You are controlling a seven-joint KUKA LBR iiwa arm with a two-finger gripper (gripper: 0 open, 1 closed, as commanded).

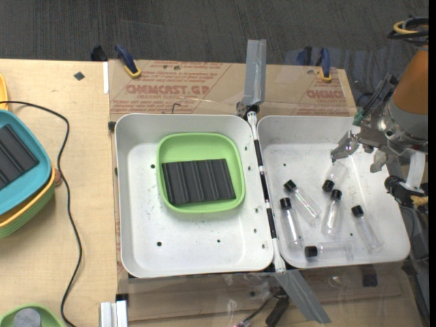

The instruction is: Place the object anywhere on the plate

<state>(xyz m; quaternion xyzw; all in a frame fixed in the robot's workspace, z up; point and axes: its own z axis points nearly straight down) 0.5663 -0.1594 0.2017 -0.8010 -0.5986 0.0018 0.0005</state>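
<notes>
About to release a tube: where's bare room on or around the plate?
The green plate shows bare rim around its dark ridged insert. The left bin has open floor in front of the plate. The clear tubes crowd the right bin, beneath the gripper.

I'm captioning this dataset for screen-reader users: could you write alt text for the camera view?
A grey robot arm's gripper hovers over the right white bin, where several clear, black-capped tubes lie scattered. The left white bin holds a green plate with a dark ribbed insert.
</notes>
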